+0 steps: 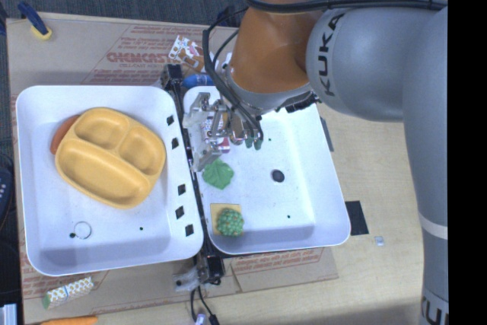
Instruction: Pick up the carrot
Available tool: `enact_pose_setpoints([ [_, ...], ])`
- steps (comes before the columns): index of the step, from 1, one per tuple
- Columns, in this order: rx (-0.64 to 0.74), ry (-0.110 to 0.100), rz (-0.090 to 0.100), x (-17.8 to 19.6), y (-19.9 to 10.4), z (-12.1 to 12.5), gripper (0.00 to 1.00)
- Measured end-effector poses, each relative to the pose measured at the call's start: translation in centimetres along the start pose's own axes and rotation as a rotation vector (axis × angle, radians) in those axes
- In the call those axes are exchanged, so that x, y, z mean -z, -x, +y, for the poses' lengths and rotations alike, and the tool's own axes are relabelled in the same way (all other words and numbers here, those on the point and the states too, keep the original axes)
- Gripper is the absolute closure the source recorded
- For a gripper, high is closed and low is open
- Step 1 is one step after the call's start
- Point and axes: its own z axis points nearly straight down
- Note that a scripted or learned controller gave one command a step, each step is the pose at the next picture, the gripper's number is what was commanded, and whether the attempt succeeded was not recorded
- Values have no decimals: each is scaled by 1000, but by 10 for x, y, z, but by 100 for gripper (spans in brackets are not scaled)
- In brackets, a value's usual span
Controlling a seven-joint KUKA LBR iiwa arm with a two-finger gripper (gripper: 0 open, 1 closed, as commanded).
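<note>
Right bin point(319, 224), frame bottom: green bumpy item point(230, 222) on a yellow square, then a green leafy piece point(218, 174). Above it, gripper point(215, 139) by the bin's left wall; jaws' opening cannot be told, nothing seen held. Left bin point(30, 164): yellow divided plate point(110, 156) lies over the carrot point(62, 133), orange edge showing at its left.

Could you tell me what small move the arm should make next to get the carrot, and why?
Probably a shift toward the left bin. The gripper hangs over the right bin near the green leaf, while the only orange piece, likely the carrot, peeks from under the yellow plate.
</note>
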Motion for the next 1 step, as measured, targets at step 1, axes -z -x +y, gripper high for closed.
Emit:
enact_pose_setpoints([
  [1,344,1,5,0,-46,30,0],
])
